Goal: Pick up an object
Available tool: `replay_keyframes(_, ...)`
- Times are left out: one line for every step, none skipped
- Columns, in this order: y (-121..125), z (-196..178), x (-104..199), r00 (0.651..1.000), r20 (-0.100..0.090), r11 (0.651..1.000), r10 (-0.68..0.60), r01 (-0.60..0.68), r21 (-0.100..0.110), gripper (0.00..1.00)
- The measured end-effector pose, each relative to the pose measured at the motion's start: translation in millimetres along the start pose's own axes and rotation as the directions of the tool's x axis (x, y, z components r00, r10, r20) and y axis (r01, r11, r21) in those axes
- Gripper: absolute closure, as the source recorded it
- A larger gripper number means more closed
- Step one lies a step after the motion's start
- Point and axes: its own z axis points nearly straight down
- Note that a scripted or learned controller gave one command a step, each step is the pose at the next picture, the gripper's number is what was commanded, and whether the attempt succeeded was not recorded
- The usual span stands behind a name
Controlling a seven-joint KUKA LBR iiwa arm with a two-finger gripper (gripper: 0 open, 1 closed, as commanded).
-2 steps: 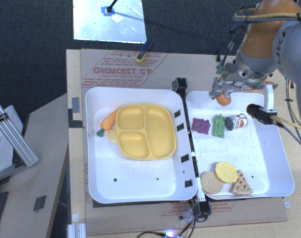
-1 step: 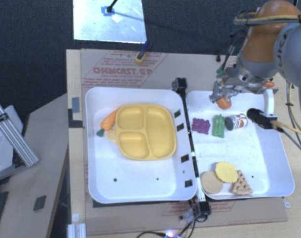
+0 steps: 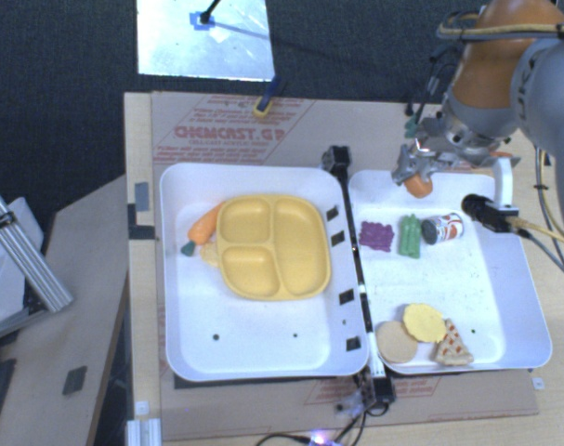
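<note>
My gripper (image 3: pixel 415 173) hangs over the far left corner of the right bin (image 3: pixel 514 295). It is shut on a small orange object (image 3: pixel 418 186) that shows between its fingertips, just above the bin floor. Below it in the same bin lie a purple grape bunch (image 3: pixel 375 236), a green vegetable piece (image 3: pixel 410 235) and a small can (image 3: pixel 441 228) on its side. Near the front edge are a yellow round piece (image 3: pixel 424 322), a beige disc (image 3: pixel 397 342) and a pizza slice (image 3: pixel 453 344).
The left bin (image 3: pixel 184 333) holds a yellow divided plate (image 3: pixel 270 247) with a carrot (image 3: pixel 204 223) against the plate's left rim. A black divider (image 3: pixel 348 249) runs between the bins. The grey and orange arm (image 3: pixel 504 54) fills the upper right. A black fitting (image 3: pixel 486 214) juts over the right bin.
</note>
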Motion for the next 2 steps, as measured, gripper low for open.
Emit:
replay_keyframes(-11.1,-16.6,2.3,1.0,0.0,1.0,0.002,-0.002,0.0,1.0)
replay_keyframes(-5.9,2.8,4.0,1.0,0.001,1.0,0.0,0.0,0.002,1.0)
